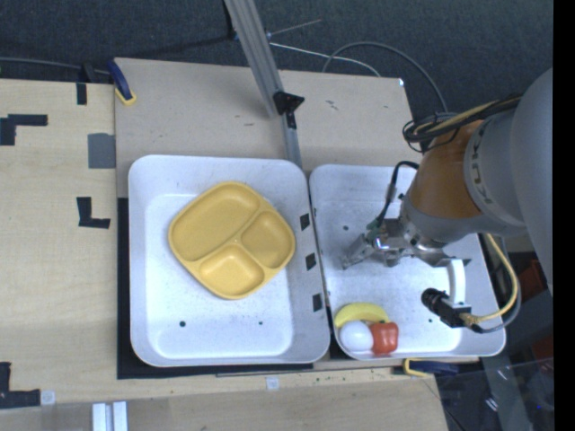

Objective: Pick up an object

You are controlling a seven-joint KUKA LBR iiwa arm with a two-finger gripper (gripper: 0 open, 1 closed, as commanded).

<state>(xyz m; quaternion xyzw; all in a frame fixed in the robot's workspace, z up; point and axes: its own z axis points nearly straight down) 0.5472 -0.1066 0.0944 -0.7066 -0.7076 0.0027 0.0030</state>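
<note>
1. Wooden bench (225,88) all around, two shallow white bins side by side on it; starting with what's closest to me, the bottom edge of the right bin (422,187) has a little cluster jammed in its near left corner: a yellow banana-looking piece (359,312), a white egg-shaped thing (357,336) touching it just below, and a red piece (384,337) right beside the egg; any of these could be the object to grab, and all three are sitting on the bin floor, untouched as far as I can see.
2. Bit further in, the gripper (355,257) hangs over the middle of that same bin, up and away from the cluster; honestly I can't tell from this angle whether the fingers are spread or closed, and I see nothing between them.
3. Over in the left bin (144,241) lies a yellow divided plate (232,239), flat, sitting alone.
4. Further back, the grey arm with its orange band (445,182) comes in from the right; a metal pole (256,48) slants up behind the bins.
5. My read: nothing picked yet; the whole job's still ahead, meaning line up over something, come down, close, lift.
</note>
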